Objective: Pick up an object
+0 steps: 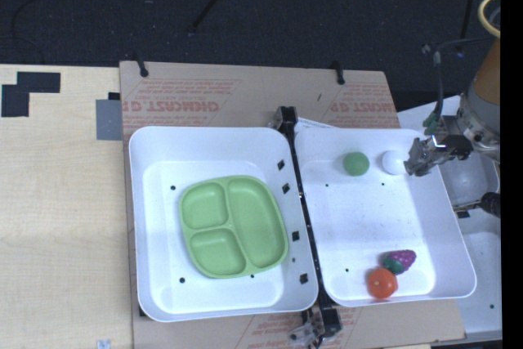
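1. The end effector [418, 157] hangs at the right bin's [359, 221] far right rim, just beside a white ball [393, 163] — whether it is spread or pressed together cannot be told from this angle, and nothing is seen pinched in it.
2. The nearest candidates for picking lie along the right bin's far edge: the white ball next to the tool, and a green ball [355, 163] a little further toward the middle divider.
3. At the right bin's near right corner sit an orange-red round fruit [382, 284] and, touching it, a purple-and-green piece [400, 261] — well apart from the arm.
4. The left bin [155, 192] holds a green sectioned plate [233, 225] lying flat at its centre.
5. Judged from here, the white ball is the sensible target: centre over it, come straight down clear of the rim, and close gently, since a round object near a wall may roll or squirt out.
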